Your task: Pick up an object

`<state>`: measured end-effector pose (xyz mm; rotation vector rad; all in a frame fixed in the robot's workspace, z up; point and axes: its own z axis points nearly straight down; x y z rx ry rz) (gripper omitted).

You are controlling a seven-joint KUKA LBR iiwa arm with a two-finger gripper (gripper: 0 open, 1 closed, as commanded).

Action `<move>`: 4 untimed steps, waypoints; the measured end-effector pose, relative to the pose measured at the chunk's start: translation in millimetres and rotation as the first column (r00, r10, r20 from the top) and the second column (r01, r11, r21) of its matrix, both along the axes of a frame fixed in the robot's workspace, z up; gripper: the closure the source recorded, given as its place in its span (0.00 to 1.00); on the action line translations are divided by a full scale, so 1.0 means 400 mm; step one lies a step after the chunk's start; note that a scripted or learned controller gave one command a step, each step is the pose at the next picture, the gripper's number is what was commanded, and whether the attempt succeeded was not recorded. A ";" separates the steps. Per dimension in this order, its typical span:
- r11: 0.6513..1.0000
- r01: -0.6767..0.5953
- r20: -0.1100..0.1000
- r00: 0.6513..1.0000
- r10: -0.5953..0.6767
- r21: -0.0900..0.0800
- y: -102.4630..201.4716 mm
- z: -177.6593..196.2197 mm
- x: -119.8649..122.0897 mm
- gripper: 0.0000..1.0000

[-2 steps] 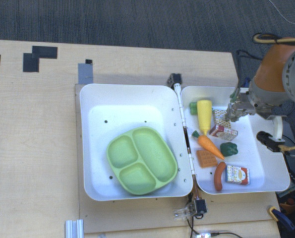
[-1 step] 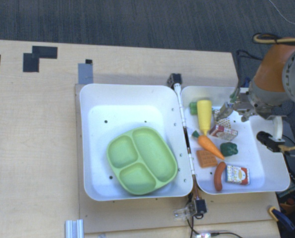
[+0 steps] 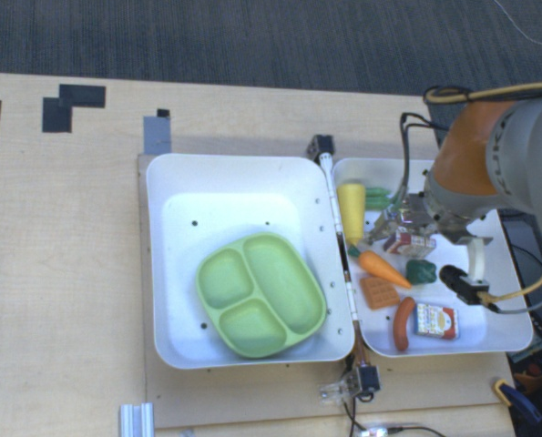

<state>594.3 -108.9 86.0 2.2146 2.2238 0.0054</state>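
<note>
Hovering: claw [image 3: 400,228] over right bin [image 3: 516,335] | grip: cannot tell | carrot [image 3: 383,268] just beside

Claw [image 3: 400,228] above toy-filled right bin [image 3: 516,335]

I'm looking down on the pale wooden bench [image 3: 61,271], and two shallow white bins sit on it side by side, the left bin [image 3: 161,271] at nine o'clock of the right bin [image 3: 516,335]. Black tape patches [image 3: 70,106] lie toward eleven o'clock on the bench top.
</note>
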 end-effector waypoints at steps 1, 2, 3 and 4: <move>1.000 -0.002 0.006 1.000 0.002 -0.001 -0.001 0.031 0.005 1.00; 1.000 0.002 0.000 1.000 -0.002 -0.002 -0.190 0.000 0.083 1.00; 1.000 -0.002 0.001 1.000 0.002 -0.002 -0.211 0.123 0.190 1.00; 1.000 -0.002 0.000 1.000 0.002 -0.002 -0.211 0.121 0.189 0.00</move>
